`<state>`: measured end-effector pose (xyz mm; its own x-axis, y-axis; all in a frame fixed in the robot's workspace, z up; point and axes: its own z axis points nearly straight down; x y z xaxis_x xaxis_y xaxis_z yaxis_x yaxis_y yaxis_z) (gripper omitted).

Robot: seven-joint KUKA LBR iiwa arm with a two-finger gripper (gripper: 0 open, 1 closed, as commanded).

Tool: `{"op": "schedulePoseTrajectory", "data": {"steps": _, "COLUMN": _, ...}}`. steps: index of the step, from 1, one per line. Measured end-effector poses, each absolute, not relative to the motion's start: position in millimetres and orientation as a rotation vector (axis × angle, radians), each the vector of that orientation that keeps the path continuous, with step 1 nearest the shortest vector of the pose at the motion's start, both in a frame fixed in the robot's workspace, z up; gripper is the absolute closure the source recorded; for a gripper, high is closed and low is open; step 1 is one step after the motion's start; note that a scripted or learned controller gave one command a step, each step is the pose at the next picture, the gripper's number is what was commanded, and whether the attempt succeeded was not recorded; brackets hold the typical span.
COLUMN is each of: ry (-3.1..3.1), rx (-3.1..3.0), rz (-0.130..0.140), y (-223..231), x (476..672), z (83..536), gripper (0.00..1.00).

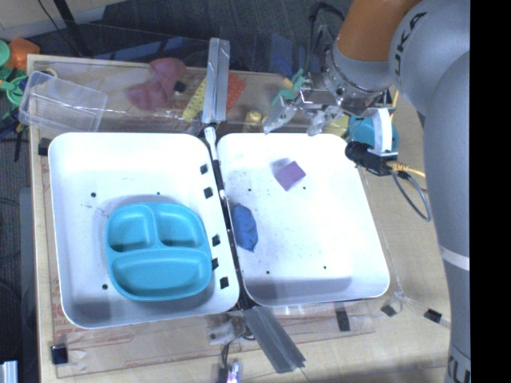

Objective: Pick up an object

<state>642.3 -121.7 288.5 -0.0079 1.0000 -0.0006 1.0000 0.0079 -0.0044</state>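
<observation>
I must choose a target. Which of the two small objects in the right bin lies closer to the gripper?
The purple block, near the bin's far side below the gripper. The dark blue object lies farther, by the divider.

One overhead camera looks slantwise onto both bins [351, 238].

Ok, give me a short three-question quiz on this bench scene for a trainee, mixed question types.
1. True or false: the blue divided tray lies in the left bin.
2. The purple block lies in which bin? A) left B) right
3. Fill in: the blue cloth-like object lies near the right bin's ____ wall.

The gripper hangs above the right bin's far edge.

Key: 1 true; 2 B; 3 left.
</observation>
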Motion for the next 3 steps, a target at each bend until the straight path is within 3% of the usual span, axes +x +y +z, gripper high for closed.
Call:
{"op": "schedulePoseTrajectory", "data": {"steps": 1, "ry": -2.268, "rx": -2.170, "rz": 0.006, "y": -170.4, "x": 630.8, "z": 207.8, "gripper": 0.00}}
{"op": "schedulePoseTrajectory", "data": {"steps": 2, "ry": -2.332, "rx": -2.105, "rz": 0.001, "y": -209.8, "x": 649.7, "z": 98.7, "gripper": 0.00}}
{"op": "schedulePoseTrajectory", "data": {"steps": 3, "ry": -2.445, "rx": -1.975, "rz": 0.000, "y": -208.6, "x": 634.4, "z": 93.9, "gripper": 0.00}}
